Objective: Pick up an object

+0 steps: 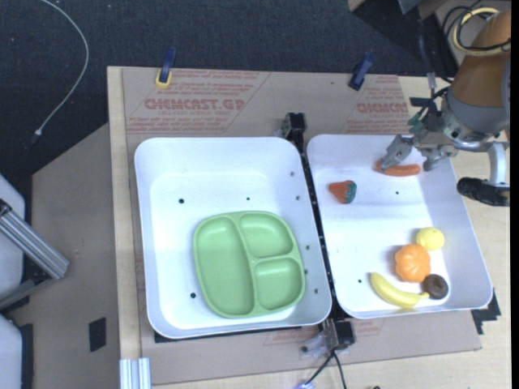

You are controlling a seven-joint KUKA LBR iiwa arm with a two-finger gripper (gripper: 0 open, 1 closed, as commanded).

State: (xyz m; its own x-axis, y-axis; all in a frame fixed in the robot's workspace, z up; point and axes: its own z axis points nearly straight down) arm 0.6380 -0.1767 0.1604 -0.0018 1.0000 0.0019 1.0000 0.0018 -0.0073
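In the right bin (357,241), a small orange carrot (401,169) lies near the far wall. My gripper (413,158) hangs right over it, open, with one finger by the carrot's left end and the other to its right. The carrot rests on the bin floor and is not pinched. Other objects in this bin are a red strawberry (343,191), a yellow lemon (430,238), an orange (412,262), a banana (396,292) and a brown donut (436,286).
The left bin (162,185) holds a green divided plate (247,262). A black clamp (294,125) sits where the bins meet at the back. The fruit cluster fills the right bin's near right corner.
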